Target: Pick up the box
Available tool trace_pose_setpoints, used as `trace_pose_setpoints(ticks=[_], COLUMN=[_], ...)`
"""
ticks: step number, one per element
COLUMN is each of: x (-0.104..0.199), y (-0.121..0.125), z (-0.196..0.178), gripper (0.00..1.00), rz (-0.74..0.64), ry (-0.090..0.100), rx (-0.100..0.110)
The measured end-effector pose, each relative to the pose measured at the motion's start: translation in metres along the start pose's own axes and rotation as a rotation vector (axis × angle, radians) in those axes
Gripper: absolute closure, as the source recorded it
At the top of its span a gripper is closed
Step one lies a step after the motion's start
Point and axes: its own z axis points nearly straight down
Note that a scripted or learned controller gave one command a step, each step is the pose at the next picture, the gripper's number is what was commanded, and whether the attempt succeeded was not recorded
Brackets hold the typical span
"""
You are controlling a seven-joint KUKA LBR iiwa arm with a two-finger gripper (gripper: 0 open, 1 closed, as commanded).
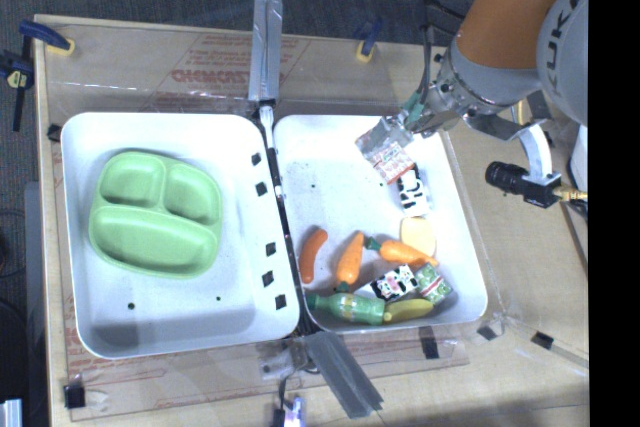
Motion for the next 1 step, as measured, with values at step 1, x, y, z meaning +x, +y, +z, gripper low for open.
trace_pose_setpoints(ticks=[1], x=[-0.0106], y=[-0.0073], z=[0.0407], gripper=[1.0], rz=[0.096], ry=[0.003], rx=[0.004])
